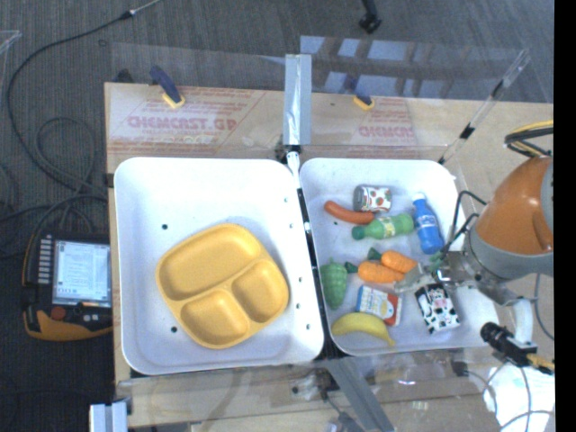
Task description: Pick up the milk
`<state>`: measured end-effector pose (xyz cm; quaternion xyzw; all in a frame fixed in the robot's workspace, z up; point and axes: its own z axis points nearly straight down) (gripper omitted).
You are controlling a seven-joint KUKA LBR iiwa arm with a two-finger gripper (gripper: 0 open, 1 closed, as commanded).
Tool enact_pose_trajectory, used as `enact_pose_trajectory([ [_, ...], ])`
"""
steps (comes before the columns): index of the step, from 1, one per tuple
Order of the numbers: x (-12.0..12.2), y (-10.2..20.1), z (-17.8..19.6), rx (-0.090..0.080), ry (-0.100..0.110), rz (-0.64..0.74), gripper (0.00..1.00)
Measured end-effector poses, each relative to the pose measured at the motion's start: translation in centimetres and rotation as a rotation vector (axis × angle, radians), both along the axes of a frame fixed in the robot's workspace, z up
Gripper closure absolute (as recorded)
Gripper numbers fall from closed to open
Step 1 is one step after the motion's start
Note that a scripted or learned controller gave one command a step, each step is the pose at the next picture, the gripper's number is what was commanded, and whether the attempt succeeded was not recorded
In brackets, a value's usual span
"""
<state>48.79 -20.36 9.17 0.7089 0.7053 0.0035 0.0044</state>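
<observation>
The milk (437, 309), a small black-and-white cow-patterned carton, lies tilted on the floor of the right bin (315, 205), close to that bin's near right corner. The claw (438, 277) of the grey-and-orange arm (517, 223) sits just above and beside the carton, reaching in over the bin's right wall; whether it touches the carton, or whether it is apart or together, cannot be told from this angle. Left of the milk lie a red-and-white carton (379, 303), a banana (363, 327), two carrots (387, 268) and a green pepper (335, 283). Farther back rest a blue bottle (427, 226), a green bottle (385, 228), a can (373, 198) and a sausage (347, 212). A yellow divided tray (223, 283) occupies the left bin (144, 196) on the counter (202, 124).
</observation>
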Motion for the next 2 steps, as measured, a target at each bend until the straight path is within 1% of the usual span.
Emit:
enact_pose_trajectory([
  [1,0.1,0.0,0.9,-0.001,-0.002,0.0,1.0],
  [2,4.4,11.8,9.1,0.002,0.014,-0.039,1.0],
])
